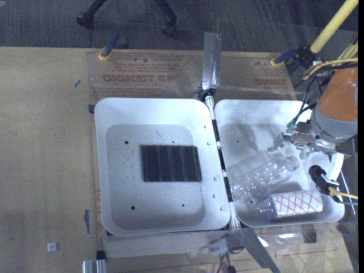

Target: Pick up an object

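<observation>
Gripper: two-finger gripper (300, 143) at the wrist of the arm, low inside the right bin near its right wall; whether it is wide, narrow or holding anything cannot be told.
Bench: tan wooden bench (45, 152) bearing both bins side by side.
Left bin: shallow white plastic bin (108, 118) with a dark ribbed rectangular panel (170, 163) lying flat at its centre.
Right bin: shallow white plastic bin (239, 112), touching the left bin along the shared rim.
Arm: grey KUKA arm with an orange band (341, 98), entering over the right bin's right edge.
Bottle: clear crumpled plastic bottle (263, 175) lying on its side at a slant, its upper end just beside the gripper.
Box: small white box with a red lattice print (297, 203), flat in the right bin's lower right corner, touching the bottle.
Step in hand: judged to be the approach, or the closing, on the bottle.
Next move: calls for a firm closure across the bottle, then a straight lift; clear, thin plastic is likely to slip or deform.
</observation>
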Tool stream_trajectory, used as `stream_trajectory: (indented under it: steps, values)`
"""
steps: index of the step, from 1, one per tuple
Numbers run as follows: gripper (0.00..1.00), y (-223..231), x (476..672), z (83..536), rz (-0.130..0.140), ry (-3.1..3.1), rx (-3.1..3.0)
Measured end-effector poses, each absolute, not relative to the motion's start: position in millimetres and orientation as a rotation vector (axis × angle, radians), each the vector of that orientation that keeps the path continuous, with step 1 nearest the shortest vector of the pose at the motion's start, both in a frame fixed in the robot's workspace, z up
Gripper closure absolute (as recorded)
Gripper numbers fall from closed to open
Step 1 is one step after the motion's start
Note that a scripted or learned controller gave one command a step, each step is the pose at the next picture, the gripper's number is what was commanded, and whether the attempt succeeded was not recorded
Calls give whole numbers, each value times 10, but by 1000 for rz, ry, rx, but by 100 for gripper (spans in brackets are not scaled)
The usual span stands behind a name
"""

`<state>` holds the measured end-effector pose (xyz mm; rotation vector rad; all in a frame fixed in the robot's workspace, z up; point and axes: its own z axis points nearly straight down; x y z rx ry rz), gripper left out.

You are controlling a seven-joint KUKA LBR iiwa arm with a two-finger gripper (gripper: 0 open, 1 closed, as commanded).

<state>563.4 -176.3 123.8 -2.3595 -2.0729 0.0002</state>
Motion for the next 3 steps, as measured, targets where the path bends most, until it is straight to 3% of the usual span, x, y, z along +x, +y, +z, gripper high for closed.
stream_trajectory:
  steps: [1, 2, 3]
  values:
    - [0, -1844, 5375, 876, -7, -2312, -2133]
    - [0, -2121, 6252, 885, -21, -2227, -2213]
    - [0, -2064, 5806, 906, -32, -1688, -2637]
